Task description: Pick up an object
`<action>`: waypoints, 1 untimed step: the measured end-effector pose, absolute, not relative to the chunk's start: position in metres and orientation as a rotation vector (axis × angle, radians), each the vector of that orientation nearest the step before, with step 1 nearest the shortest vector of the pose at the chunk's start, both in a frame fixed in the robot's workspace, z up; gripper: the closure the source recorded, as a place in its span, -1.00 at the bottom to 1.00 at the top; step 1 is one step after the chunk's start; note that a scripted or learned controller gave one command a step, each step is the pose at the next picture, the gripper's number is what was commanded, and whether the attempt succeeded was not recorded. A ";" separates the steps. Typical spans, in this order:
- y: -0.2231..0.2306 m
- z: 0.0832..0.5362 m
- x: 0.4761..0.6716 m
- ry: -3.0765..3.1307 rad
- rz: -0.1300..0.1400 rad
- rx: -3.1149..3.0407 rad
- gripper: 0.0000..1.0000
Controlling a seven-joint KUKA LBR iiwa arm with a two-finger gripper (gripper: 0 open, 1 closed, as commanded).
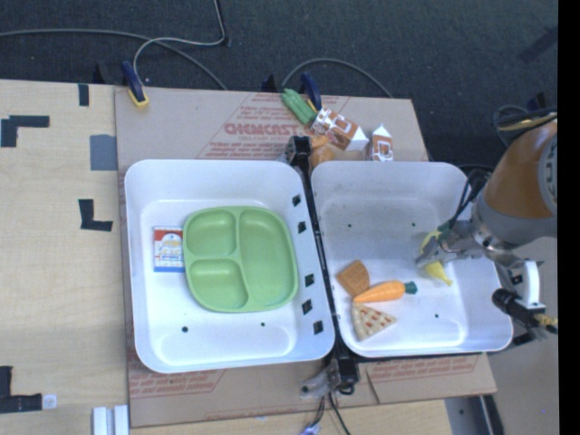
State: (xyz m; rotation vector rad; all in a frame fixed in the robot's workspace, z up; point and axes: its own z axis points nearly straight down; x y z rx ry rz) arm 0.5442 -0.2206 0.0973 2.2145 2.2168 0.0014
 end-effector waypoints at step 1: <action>-0.139 0.086 0.600 2.223 0.006 2.216 1.00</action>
